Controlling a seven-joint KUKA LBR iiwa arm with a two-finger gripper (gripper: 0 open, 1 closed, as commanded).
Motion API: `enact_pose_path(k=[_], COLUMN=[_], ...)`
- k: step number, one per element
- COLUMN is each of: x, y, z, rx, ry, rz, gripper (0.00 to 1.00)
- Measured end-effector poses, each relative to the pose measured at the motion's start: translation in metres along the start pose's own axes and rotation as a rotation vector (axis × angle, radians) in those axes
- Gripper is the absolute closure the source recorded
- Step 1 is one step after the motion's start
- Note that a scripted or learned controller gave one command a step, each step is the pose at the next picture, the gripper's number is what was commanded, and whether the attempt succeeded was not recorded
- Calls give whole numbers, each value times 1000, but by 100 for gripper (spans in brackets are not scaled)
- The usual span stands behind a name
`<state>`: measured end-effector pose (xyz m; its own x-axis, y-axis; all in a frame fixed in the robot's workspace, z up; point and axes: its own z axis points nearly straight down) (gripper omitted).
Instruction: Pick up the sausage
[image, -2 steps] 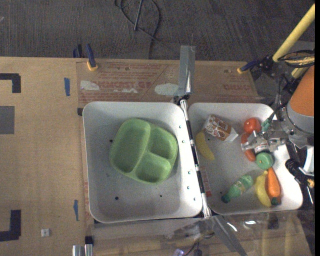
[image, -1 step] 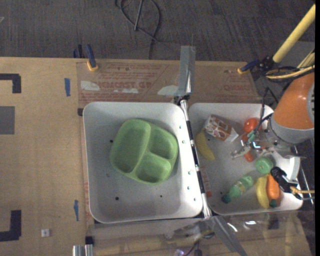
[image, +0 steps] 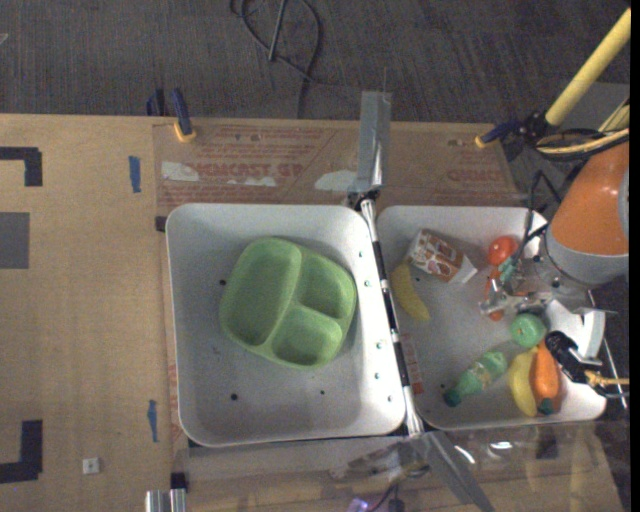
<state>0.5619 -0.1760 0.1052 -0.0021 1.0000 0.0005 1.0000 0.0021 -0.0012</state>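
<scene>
**A:** Where's the sausage?

**B:** My best reading is the reddish-orange piece (image: 501, 249) near the far wall of the right bin (image: 450, 335), just beside the small carton (image: 437, 256). It's blurred, so I'm not certain.

**A:** And the gripper?

**B:** The gripper (image: 508, 292) hangs just on the near side of it, with the green ball (image: 528, 329) close below. I can't tell whether it's wide or narrow, because the metal blurs into the clutter. I see nothing clearly held.

**A:** So how would you play the grasp?

**B:** I'd centre over the reddish piece's middle and close across its short side, staying clear of the carton. I'd come down straight, then lift slowly, since a rounded toy can squirt out sideways.
</scene>
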Motion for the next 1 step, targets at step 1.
enact_pose_path(k=[1], x=[13], y=[56], z=[-123], rx=[-5], ry=[-2], rz=[-134], gripper=[100])
